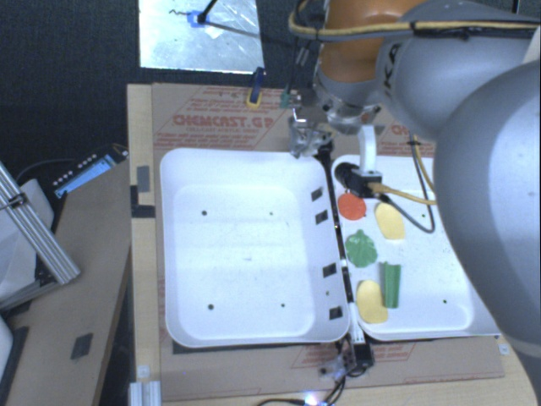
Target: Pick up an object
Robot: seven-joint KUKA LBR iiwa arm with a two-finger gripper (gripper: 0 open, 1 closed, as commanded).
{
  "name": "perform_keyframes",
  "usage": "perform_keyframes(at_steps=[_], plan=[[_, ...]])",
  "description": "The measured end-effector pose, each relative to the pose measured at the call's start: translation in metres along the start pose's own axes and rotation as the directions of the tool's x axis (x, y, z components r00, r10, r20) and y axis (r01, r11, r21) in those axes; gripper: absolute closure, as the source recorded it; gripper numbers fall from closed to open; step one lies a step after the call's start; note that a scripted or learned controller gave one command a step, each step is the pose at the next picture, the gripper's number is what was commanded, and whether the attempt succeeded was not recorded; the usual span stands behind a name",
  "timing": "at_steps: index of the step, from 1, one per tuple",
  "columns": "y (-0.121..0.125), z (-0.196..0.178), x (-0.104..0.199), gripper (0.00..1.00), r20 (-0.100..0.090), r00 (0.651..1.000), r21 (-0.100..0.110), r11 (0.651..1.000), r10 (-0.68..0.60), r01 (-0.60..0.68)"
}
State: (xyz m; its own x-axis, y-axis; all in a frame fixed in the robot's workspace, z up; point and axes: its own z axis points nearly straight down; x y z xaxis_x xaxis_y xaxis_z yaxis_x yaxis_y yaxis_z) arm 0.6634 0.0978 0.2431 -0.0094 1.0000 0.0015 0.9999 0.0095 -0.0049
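Two white bins, left (237, 252) and right (439, 299), of smooth moulded plastic with a faint sheen. Beneath them a matt brown cardboard sheet (221, 118) with red print. Smooth plastic-looking toy pieces: orange disc (352, 205), pale yellow oval (390, 222), green leafy piece (361, 249), green stick (390, 284), yellow lump (371, 302). Arm (473, 83) shell grey and satin-smooth, orange band (368, 15) glossy. Crinkled, shiny foil-like sheet (200, 22) at the top. Ribbed bare-metal rail (34, 235) at left.
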Motion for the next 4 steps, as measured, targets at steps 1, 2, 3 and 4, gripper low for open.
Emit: perform_keyframes(at_steps=[1, 2, 3, 4], plan=[[0.006, 0.055, 0.053, 1.00, 0.001, 1.000, -0.004, 1.000, 0.001, -0.001], [0.006, 0.010, 0.116, 1.00, -0.003, 1.000, -0.011, 1.000, -0.001, 0.001], [0.007, -0.115, 0.104, 1.00, -0.002, 1.000, -0.019, 1.000, 0.005, -0.005], [0.005, 0.016, 0.138, 1.00, 0.002, 1.000, 0.002, 1.000, 0.003, -0.003]])
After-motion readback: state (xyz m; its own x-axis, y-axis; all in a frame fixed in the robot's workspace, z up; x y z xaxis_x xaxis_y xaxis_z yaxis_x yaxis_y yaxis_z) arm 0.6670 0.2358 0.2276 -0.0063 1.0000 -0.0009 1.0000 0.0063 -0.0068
